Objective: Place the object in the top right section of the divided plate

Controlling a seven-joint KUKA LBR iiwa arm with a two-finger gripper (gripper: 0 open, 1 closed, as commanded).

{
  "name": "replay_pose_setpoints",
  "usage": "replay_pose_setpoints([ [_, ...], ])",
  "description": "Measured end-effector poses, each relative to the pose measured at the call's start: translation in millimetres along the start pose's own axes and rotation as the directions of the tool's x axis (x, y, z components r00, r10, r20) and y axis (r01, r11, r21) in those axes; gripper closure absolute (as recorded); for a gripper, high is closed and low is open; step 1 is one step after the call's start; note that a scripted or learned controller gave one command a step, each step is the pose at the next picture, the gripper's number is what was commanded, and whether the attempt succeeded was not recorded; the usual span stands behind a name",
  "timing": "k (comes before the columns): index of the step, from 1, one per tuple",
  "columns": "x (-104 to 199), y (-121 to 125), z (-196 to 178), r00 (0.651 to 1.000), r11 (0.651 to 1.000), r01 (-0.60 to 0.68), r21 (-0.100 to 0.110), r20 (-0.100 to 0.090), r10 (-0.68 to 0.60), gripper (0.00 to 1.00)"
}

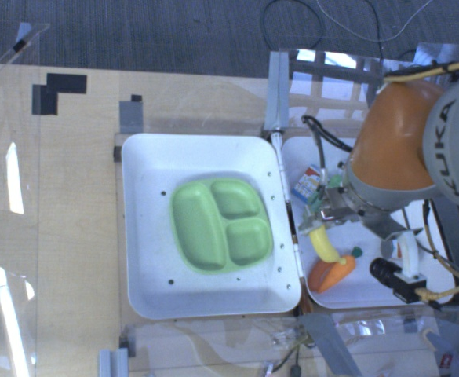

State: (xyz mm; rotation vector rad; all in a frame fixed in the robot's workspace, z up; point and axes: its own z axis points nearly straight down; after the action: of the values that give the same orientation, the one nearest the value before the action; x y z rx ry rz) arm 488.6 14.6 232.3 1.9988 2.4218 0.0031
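The gripper (326, 210) is hovering just above the banana (323, 244), which is lying lengthwise below it; its grip state probably cannot be told.

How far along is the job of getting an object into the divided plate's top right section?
Done: nothing; the green divided plate in the left bin holds no object. In hand: the gripper hangs over the right bin beside the banana and carrot. Left: grasping, carrying, placing.
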Motion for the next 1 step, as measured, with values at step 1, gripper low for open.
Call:
replay_pose_setpoints([
  [1,69.1,49.8,13.4,0.998,0.998,0.055,0.001,0.000,-0.055,1.00],
])
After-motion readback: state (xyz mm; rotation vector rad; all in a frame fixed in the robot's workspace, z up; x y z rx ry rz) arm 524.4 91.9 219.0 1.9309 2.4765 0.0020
